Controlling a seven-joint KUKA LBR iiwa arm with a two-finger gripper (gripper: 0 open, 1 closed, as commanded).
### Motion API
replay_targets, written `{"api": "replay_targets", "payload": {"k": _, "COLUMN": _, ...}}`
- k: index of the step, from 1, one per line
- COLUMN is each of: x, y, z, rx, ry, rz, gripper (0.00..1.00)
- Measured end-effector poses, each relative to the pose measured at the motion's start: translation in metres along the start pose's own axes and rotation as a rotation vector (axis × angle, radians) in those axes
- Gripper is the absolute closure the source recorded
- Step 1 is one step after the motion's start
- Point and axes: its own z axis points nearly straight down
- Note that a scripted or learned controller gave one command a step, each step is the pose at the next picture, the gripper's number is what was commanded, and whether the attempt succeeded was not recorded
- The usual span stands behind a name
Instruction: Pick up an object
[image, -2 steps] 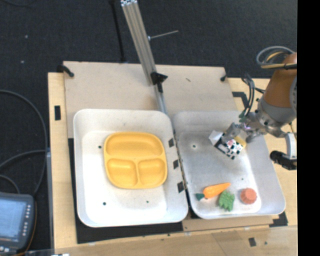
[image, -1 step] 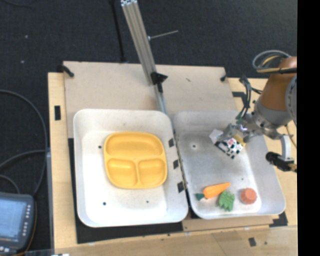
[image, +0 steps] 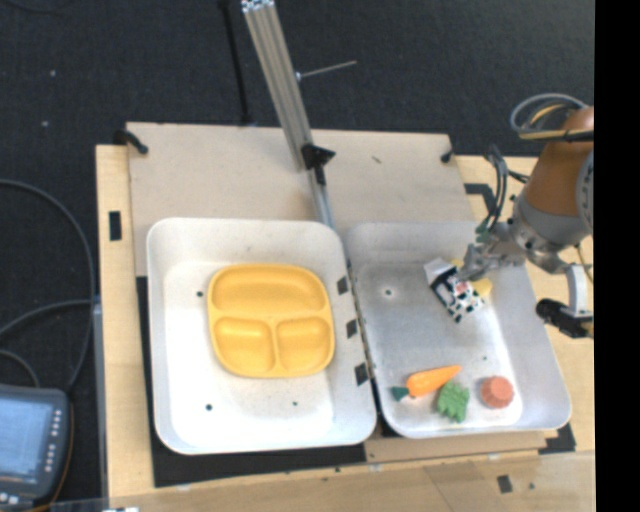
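- Should the tool (image: 470, 268) close from where it hangs, low over the far part of the right-hand shallow white plastic bin (image: 520, 345), it risks a glancing grip: the small black-and-white spotted block (image: 455, 293) beneath it lies tilted, with a scrap of yellow just beside it, and could slip or be nudged aside.
- Tool state: cannot tell; the view is too small and blurred at the tip to judge, and nothing is plainly seen held there.
- Grey arm with orange band (image: 560, 190): reaches in from the right, wrist above the bin's far right corner.
- Right bin, near edge, left to right: an orange toy carrot with green tip (image: 432, 381), a green leafy toy vegetable (image: 453, 401) touching it, and a round reddish-orange toy (image: 496, 392) just beside. All lie well apart from the block, so a miss there would probably leave them undisturbed.
- Left-hand shallow white plastic bin (image: 180, 400): holds a yellow three-compartment plastic tray (image: 270, 320), lying flat near the middle; its compartments carry nothing.
- Both bins sit side by side on the pale wooden bench (image: 230, 170).
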Motion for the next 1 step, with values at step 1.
{"api": "replay_targets", "payload": {"k": 1, "x": 0.002, "y": 0.002, "z": -0.0452, "rx": 0.018, "ry": 0.006, "rz": 0.0, "gripper": 1.0}}
